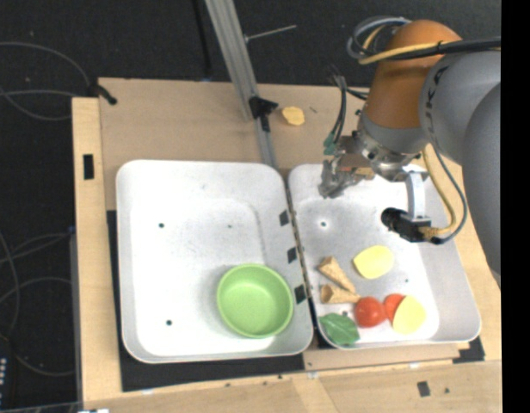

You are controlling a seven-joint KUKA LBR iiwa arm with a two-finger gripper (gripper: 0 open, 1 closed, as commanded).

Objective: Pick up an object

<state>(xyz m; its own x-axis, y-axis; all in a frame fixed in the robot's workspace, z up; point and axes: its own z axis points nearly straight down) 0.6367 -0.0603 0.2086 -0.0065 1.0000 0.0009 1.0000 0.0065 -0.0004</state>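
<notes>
The camera view shows the gripper (332, 181) hanging over the far left corner of the right bin (446, 278), well apart from the objects, which lie in a group near the front edge: a yellow oval piece (373, 261), two tan wedge pieces (335, 281), a red tomato-like piece (370, 311), a yellow-red piece (408, 314) and a green leaf-like piece (340, 328). To do this step well, I think the arm should go to the yellow oval piece, because it lies a little apart from the others, and come down straight over its middle. The gripper looks small and dark against the wrist, so its opening is unclear to me, and the green bowl (255, 299) in the left bin (162, 205) seems too wide for it.
</notes>
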